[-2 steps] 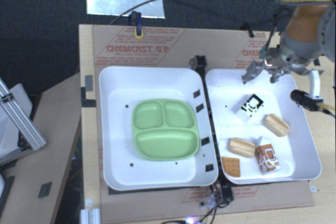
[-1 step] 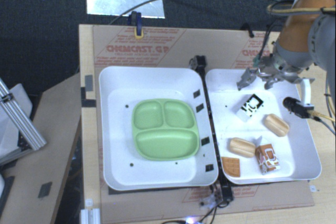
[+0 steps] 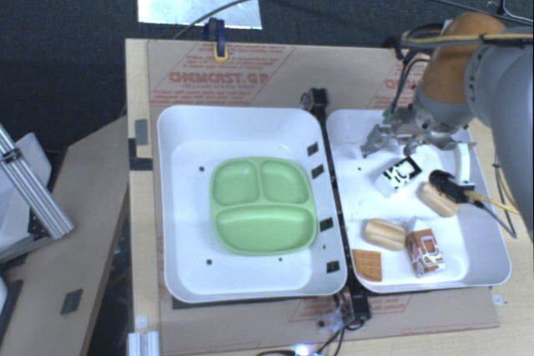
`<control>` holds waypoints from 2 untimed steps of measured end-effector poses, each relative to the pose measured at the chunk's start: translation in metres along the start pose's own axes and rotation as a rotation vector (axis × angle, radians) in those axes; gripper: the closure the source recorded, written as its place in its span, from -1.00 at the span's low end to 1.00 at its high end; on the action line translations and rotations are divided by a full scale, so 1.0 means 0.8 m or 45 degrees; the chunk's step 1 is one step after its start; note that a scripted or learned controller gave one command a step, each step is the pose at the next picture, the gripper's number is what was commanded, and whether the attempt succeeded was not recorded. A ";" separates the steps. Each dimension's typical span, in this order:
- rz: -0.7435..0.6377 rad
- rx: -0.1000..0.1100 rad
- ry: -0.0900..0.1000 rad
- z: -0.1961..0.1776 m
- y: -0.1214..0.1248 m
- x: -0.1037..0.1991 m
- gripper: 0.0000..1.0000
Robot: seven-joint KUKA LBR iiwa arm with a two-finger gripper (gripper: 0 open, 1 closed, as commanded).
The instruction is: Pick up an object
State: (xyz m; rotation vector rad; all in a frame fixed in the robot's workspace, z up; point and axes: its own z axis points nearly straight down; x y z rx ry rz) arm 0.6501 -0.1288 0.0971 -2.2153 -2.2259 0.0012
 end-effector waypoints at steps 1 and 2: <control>-0.002 -0.008 -0.002 -0.018 0.002 -0.001 1.00; -0.001 -0.012 -0.002 -0.097 0.011 0.004 1.00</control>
